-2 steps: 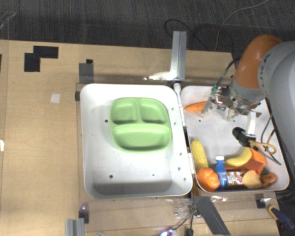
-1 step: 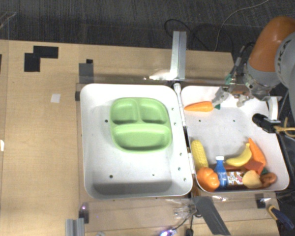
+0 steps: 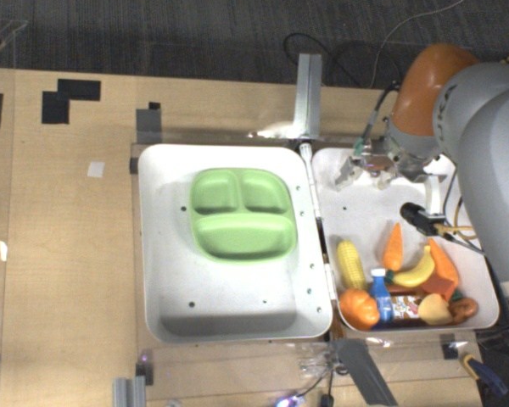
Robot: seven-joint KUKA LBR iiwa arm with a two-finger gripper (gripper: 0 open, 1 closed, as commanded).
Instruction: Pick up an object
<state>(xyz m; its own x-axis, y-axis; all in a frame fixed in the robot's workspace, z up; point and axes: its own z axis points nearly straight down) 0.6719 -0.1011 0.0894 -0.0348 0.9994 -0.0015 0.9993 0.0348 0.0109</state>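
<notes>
1. The gripper point(image 3: 366, 164) hangs over the far end of the right bin point(image 3: 339, 176), above bare white floor, and there is nothing between its fingers. Whether they stand apart or together I cannot tell; they are too small and blurred.
2. The pickable things all lie toward the near end of that bin, so the reach is from the gripper down toward the camera side. The closest candidates are the carrot point(image 3: 394, 244) and the corn cob point(image 3: 350, 264).
3. The carrot's long axis runs far to near, slightly tilted; the corn cob lies roughly parallel, hugging the bin's left wall. The banana point(image 3: 414, 271) curves across, just beside the carrot's base.
4. Only one arm here, so no question of which is nearer.
5. Count in the right bin: one carrot, one corn cob, one banana, one orange fruit point(image 3: 359, 308), one blue bottle point(image 3: 381, 297), one orange wedge-shaped piece point(image 3: 444, 265), plus a yellowish item and a brown one in the near right corner, hard to name.
6. The left bin point(image 3: 165, 253) holds one green divided plate point(image 3: 241, 213), well apart from the gripper.
</notes>
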